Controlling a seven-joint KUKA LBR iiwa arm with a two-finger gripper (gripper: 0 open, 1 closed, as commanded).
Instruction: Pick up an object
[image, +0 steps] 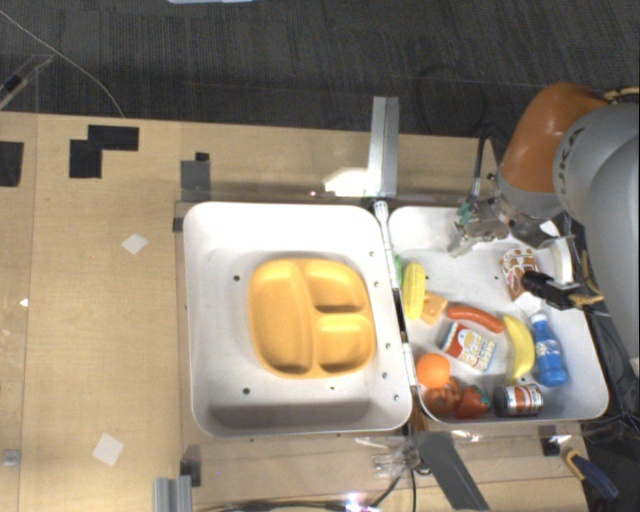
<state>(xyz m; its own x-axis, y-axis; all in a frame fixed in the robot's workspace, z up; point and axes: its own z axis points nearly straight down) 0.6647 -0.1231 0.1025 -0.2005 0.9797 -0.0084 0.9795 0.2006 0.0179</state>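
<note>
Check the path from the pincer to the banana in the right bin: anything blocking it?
Nothing visibly stands between them. The pincer sits at the right bin's far end over bare floor. The banana lies nearer the camera, flanked closely by the blue bottle and the juice carton, which crowd a grasp.

My bench (90, 330) carries two white bins side by side: the left bin (210, 300) mid-bench, the right bin (590, 385) toward its right edge.
</note>
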